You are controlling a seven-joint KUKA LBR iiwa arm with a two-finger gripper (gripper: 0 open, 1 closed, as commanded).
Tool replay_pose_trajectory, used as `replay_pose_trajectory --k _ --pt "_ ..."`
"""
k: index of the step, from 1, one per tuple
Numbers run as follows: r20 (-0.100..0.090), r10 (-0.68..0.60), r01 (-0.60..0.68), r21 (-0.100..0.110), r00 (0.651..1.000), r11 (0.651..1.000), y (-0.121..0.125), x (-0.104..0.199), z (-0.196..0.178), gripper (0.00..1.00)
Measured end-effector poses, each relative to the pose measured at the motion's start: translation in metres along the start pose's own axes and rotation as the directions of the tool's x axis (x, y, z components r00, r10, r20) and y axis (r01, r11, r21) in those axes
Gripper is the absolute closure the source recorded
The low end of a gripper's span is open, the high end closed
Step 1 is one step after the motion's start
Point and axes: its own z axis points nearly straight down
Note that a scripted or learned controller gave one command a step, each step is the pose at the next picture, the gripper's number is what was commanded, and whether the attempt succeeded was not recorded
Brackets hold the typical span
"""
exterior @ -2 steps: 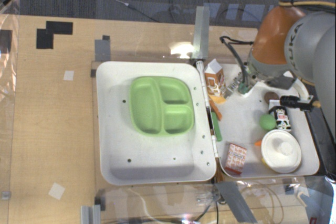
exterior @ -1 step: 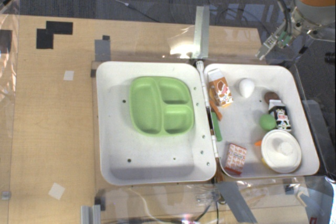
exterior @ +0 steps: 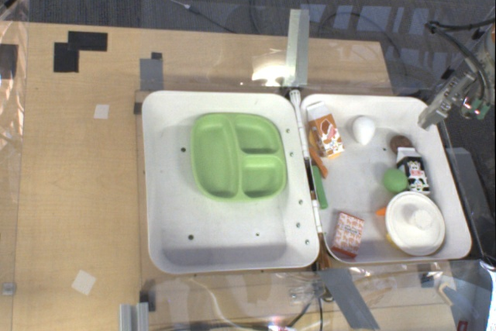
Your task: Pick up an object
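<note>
The right bin (exterior: 353, 186) holds several objects. A brown and white carton (exterior: 325, 136) lies at its upper left, with a white egg shape (exterior: 363, 129) beside it. Further right are a small brown piece (exterior: 400, 142), a black and white little carton (exterior: 415, 173) and a green ball (exterior: 395, 180). A white round bowl (exterior: 415, 222) sits at the lower right and a red and white packet (exterior: 349, 234) at the bottom. My gripper (exterior: 431, 117) hangs over the bin's upper right corner, apart from all of them, with nothing seen in it.
The left bin (exterior: 167, 167) carries a green divided plate (exterior: 238, 156). A green marker (exterior: 318, 188) and an orange stick (exterior: 314, 147) lie along the right bin's left wall. A metal post (exterior: 297, 50) stands behind the bins, and cables (exterior: 457, 31) run at the upper right.
</note>
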Motion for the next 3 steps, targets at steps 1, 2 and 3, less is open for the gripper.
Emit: replay_pose_trajectory --k 1,2,3 --pt "0.001 -0.282 0.282 -0.002 0.959 0.959 -0.005 -0.036 -0.008 1.00" --pt "0.004 -0.685 0.685 -0.002 0.729 0.729 -0.008 -0.031 -0.045 1.00" --pt "0.005 -0.916 0.916 -0.001 0.401 0.401 0.000 -0.037 -0.075 1.00"
